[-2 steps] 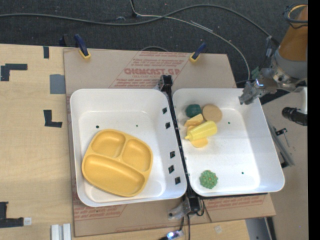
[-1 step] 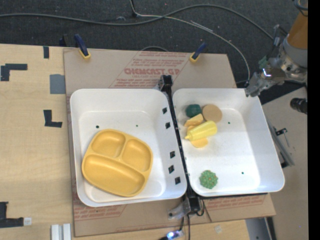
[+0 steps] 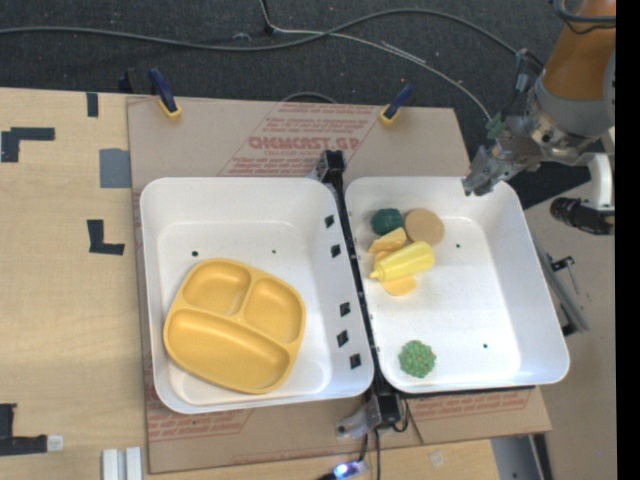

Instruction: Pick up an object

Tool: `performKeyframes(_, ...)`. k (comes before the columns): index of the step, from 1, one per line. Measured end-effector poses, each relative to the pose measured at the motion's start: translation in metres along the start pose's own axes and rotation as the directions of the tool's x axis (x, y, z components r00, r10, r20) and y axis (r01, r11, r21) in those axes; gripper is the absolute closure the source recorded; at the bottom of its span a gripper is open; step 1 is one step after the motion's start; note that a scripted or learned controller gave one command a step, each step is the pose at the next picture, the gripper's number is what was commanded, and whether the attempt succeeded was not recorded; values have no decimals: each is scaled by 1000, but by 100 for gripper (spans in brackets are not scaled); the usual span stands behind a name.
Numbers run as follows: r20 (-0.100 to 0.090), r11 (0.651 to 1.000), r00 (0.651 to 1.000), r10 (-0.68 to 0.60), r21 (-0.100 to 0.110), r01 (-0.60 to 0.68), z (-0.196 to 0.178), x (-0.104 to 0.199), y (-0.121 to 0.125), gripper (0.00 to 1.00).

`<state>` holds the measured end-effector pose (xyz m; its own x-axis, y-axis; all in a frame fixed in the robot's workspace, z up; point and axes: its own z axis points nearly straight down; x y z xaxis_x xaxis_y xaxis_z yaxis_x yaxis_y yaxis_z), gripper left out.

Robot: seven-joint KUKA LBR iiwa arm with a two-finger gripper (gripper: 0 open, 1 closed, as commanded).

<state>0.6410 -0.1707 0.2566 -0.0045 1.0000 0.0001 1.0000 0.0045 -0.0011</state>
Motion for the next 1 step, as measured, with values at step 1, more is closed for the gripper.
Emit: performKeyframes(1, -1, 1000, 1000, 0, 1, 0, 11, 44, -6, 100)
